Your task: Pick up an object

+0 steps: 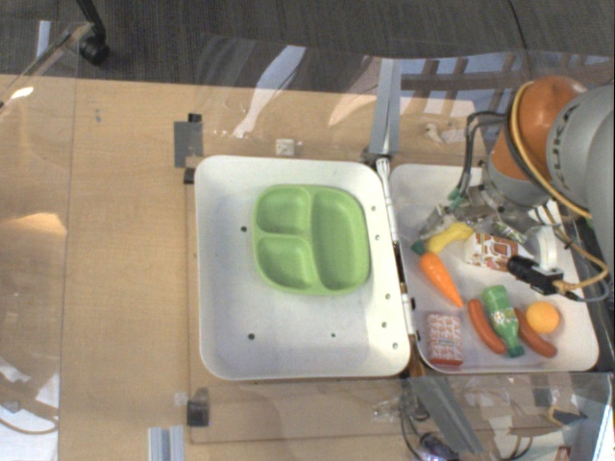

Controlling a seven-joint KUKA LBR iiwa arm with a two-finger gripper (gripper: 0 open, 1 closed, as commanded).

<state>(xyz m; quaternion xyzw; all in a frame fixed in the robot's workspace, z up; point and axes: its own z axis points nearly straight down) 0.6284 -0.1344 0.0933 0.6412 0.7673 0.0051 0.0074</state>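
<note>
Grey arm (586,152) reaching in from the bench's right edge, orange band (538,128) above the wrist, wrist bent downward and leftward, hand (452,221) low near the bench's back right part, its metal tips seemingly close to the surface, cables looped alongside

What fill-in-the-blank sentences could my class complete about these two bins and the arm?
1. The green divided plate has ____ compartments.
2. The plate lies in the ____ bin.
3. The carrot lies in the ____ bin.
4. The gripper hovers over the ____ bin.

Missing words: three; left; right; right
</note>
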